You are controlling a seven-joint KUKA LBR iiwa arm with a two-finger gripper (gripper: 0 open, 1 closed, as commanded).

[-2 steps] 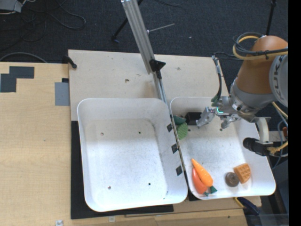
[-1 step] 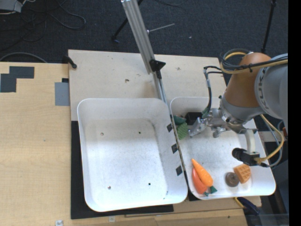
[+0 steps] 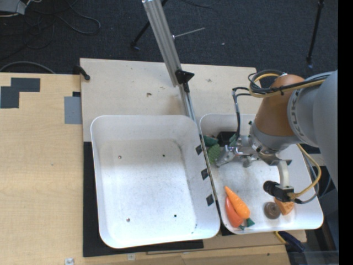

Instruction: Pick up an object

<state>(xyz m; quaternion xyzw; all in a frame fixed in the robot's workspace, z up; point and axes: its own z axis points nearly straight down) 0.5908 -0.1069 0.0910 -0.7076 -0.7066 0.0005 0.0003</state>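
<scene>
My hand (image 3: 225, 154) low in right bin (image 3: 309, 217), over green thing (image 3: 211, 146); grip state unclear, maybe touching; I should centre before lifting, avoid bin wall

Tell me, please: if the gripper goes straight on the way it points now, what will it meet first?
The gripper points toward the left side of the right bin. The first thing in that line looks like the green object by the bin's left wall. Height is unclear from above, so it might pass over it.

The arm (image 3: 287, 115) hides the claw (image 3: 229, 152) and part of the right bin (image 3: 309, 217).
</scene>
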